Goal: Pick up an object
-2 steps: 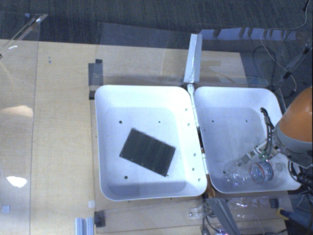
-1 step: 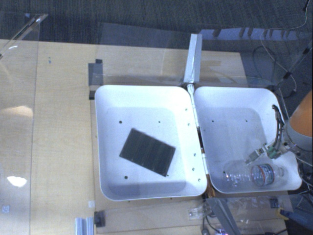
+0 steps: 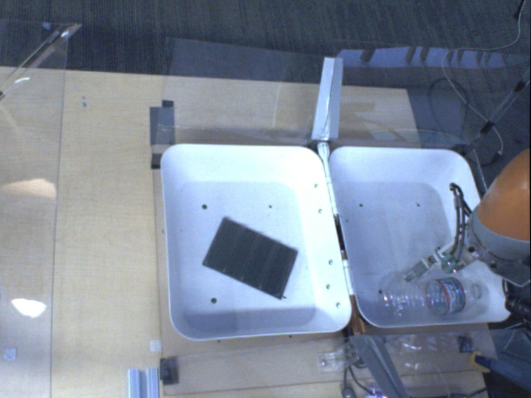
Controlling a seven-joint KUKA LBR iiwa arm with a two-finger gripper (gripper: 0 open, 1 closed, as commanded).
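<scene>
Bottle [image 3: 427, 297] was the thing I had my eye on: clear plastic with a blue label, lying on its side in the lower right corner of the right bin [image 3: 390, 152], neck pointing toward the left of the frame.

From where I was watching, the arm [image 3: 506, 214] came in at the right edge, orange band and all, and the gripper [image 3: 444, 261] hung just above the bottle's upper side, very close to it. Honestly couldn't tell whether the jaws were wide or narrow, it was all a small blurry tangle of metal there, and I couldn't say it touched the bottle either. A black cable [image 3: 459, 210] looped up along the wrist.

Left bin [image 3: 241, 151] had one dark ribbed rectangular pad [image 3: 250, 257] lying flat near its middle, turned at an angle to the bin walls, well apart from the bottle. A grey metal bar [image 3: 328, 98] stuck out toward the top of the frame from where the two bins met. Both bins sat on the light wooden bench [image 3: 99, 222].
</scene>
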